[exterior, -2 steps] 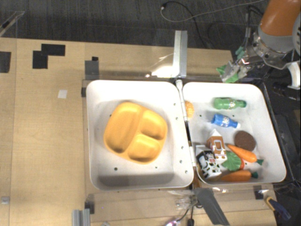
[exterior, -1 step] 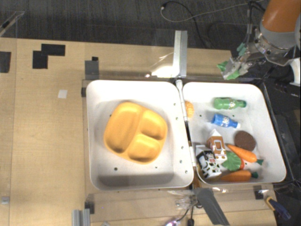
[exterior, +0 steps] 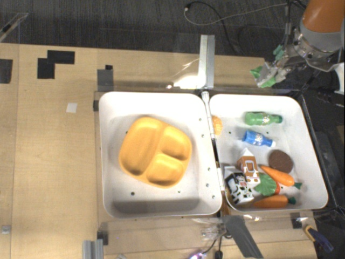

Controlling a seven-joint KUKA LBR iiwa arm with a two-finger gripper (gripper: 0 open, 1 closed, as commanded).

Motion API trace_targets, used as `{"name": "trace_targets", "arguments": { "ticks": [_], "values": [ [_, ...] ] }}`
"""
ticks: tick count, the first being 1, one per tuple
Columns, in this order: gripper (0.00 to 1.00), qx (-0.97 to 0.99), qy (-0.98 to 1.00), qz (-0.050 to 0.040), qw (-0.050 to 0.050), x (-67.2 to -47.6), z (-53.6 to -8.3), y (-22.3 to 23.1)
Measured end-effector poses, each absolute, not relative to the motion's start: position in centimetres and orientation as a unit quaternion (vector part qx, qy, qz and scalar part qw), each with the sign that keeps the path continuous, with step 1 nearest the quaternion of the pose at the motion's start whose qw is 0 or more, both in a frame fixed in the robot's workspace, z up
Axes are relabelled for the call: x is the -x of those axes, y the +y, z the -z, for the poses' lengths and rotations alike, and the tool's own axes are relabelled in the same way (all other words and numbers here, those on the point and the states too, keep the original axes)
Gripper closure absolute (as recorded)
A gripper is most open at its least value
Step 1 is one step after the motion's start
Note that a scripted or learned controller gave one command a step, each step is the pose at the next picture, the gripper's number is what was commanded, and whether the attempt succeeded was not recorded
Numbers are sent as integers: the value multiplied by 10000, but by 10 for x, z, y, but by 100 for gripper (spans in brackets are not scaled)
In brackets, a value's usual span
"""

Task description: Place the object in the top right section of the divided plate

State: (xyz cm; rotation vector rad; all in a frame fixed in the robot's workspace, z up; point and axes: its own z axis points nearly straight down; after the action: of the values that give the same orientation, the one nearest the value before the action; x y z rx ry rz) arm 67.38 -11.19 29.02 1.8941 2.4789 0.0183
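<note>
Gripper [exterior: 268,75] above right bin [exterior: 307,124]; divided plate [exterior: 155,151] in left bin [exterior: 108,144].

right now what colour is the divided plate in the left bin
Yellow-orange all over; the divided plate shows best in the camera view.

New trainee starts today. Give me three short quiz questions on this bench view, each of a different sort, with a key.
1. True or false: the yellow divided plate lies in the right bin.
2. Which item lies nearest the far edge of the right bin? A) the green bottle B) the brown disc C) the carrot
3. Fill in: the gripper hangs beyond the far edge of the ____ bin.

Key: 1 false, the plate lies in the left bin. 2 A. 3 right.
</note>
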Motion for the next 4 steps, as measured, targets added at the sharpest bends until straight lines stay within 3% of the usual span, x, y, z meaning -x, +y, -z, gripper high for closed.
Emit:
{"name": "trace_targets", "arguments": {
  "ticks": [1,2,3,4],
  "values": [
    [100,-5870,8096,-16,29,-670,-266,-112],
    [100,-4364,8998,-16,24,-634,-246,-43],
    [100,-4095,9123,-11,8,-556,-184,58],
    [100,-3762,9265,-22,32,-529,-228,41]
  ]
}}
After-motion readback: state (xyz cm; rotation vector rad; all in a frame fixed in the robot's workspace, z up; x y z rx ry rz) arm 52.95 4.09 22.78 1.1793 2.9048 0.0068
